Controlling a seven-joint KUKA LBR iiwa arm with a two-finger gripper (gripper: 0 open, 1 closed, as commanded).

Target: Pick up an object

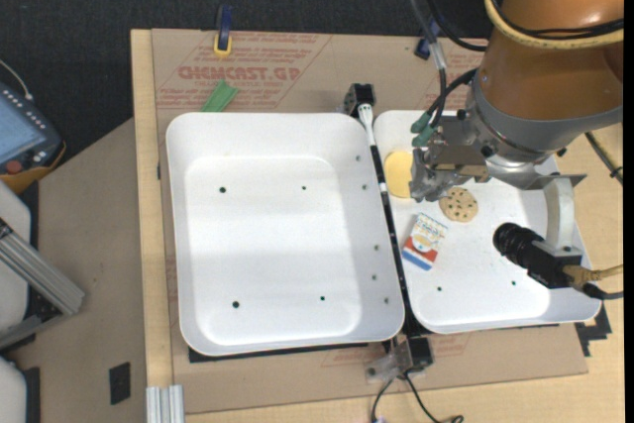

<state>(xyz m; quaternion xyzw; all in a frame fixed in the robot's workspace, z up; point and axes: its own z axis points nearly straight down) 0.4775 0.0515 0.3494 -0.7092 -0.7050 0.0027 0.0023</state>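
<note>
Two shallow white bins stood side by side on the bench: the left bin and the right bin. The gripper was positioned low over the right bin, between a pale yellow object on the side toward the left bin and a round speckled cookie. A small packet lay near the cookie. The gripper's open or closed state could not be determined.
</note>
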